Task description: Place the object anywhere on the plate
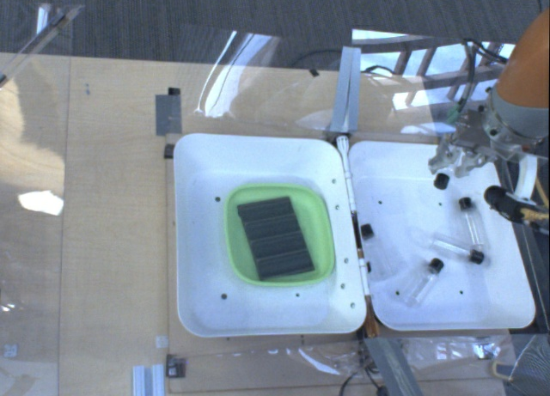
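Several clear tubes [457, 250] lie loose in the right bin [516, 308], well apart from the green plate [322, 214]; round, they could roll or slip away. The gripper [453, 159] hangs above them; open or closed, I cannot tell

bench [103, 240] | two white bins [198, 240] side by side, edges apparently touching

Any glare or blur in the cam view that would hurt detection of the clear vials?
Camera view: bright glare streaks on the bench behind the bins; clear vials nearly vanish against the right white bin, only dark caps stand out; gripper is soft-edged; green plate reads sharp.
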Available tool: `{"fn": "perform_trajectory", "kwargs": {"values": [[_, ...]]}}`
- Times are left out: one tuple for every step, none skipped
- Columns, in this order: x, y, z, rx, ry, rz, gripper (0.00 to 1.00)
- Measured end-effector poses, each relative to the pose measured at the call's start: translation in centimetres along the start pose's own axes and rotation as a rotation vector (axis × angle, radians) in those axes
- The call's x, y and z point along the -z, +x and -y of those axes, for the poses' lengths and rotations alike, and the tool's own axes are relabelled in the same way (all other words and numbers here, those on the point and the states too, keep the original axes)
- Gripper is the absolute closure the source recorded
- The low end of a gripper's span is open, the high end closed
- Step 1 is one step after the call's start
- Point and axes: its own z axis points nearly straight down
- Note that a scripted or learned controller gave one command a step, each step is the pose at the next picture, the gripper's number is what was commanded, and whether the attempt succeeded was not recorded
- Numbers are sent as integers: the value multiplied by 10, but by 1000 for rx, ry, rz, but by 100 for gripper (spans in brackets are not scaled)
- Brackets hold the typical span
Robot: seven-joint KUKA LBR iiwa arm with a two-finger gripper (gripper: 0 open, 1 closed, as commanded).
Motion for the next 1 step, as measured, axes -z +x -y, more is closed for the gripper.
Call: {"fn": "perform_trajectory", "kwargs": {"values": [[-7, 37, 96, 4, 4, -2, 100]]}}
